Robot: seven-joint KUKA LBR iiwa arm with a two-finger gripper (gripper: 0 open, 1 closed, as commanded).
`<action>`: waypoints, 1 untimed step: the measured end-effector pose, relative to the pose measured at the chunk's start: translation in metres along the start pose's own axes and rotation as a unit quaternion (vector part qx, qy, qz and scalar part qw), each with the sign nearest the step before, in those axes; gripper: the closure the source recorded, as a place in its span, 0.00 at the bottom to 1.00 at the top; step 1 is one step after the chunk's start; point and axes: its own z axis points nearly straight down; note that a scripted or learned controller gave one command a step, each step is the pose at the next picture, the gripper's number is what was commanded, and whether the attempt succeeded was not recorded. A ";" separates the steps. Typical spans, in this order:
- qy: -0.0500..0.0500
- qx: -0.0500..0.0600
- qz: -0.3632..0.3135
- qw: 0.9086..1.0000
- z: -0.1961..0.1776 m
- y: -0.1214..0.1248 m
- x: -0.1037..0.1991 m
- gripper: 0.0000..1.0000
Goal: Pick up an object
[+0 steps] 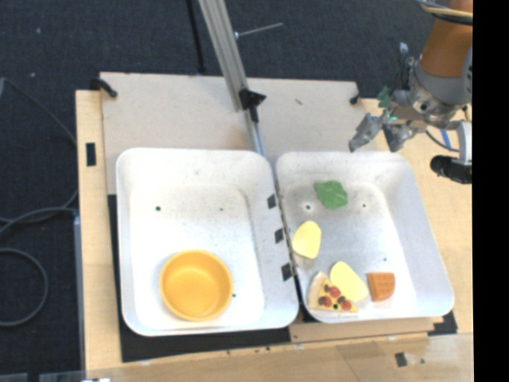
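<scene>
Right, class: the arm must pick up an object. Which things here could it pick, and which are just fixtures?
Could be picked:
yellow bowl
green piece
pale yellow piece
pizza slice
orange block

Just fixtures:
left bin
right bin
metal post
cables

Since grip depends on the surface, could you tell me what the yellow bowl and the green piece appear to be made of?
The yellow bowl looks like smooth moulded plastic: uniform colour, soft sheen along its rim. The green piece looks matte and lumpy, perhaps soft plastic or rubber toy food; the view is too coarse to be sure.
</scene>
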 end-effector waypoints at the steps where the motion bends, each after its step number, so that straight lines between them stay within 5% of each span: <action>1: 0.000 0.000 0.000 1.000 0.000 0.000 0.000 0.00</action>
